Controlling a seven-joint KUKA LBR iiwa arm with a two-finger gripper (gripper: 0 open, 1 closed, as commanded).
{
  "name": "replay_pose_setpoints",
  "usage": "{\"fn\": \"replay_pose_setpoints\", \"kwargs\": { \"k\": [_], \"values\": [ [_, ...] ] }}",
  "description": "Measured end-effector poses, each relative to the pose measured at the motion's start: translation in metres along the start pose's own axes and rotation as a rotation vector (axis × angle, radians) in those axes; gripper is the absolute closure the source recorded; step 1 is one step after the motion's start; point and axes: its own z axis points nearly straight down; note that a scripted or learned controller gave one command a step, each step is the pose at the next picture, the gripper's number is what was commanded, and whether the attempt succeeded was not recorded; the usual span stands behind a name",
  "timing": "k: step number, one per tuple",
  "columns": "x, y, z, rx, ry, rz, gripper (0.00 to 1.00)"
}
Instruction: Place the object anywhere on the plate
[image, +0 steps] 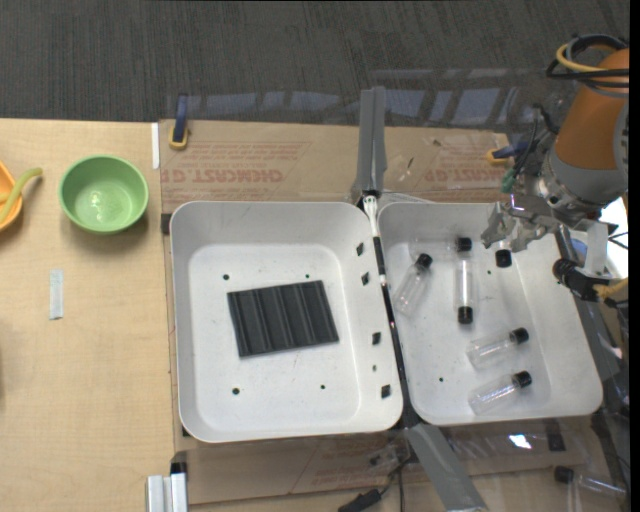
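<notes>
- Below the tool (510, 232), clear vials (464, 288) lie scattered in the right bin (560, 400); its opening cannot be told
- Round vials may roll from a pinch
- Far left, ribbed dark plate (283, 317) waits; carrying risks a drop

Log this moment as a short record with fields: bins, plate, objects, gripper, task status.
left bin: holds a dark ridged plate, lying flat near its middle
right bin: holds several clear vials with black caps, e.g. one upright in view, one at lower right
gripper: over the right bin's upper right corner, near a small black cap
green bowl: on the bench, left of the bins
task status: nothing on the plate yet
</notes>
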Motion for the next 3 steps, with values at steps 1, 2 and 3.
{"fn": "replay_pose_setpoints", "kwargs": {
  "k": [1, 2, 3],
  "values": [
    [0.090, 0.023, -0.041, 0.000, 0.000, 0.073, 1.00],
    [0.117, -0.067, -0.050, 0.001, 0.001, -0.007, 1.00],
    [0.184, 0.001, -0.063, 0.000, 0.000, -0.034, 1.00]
  ]
}}
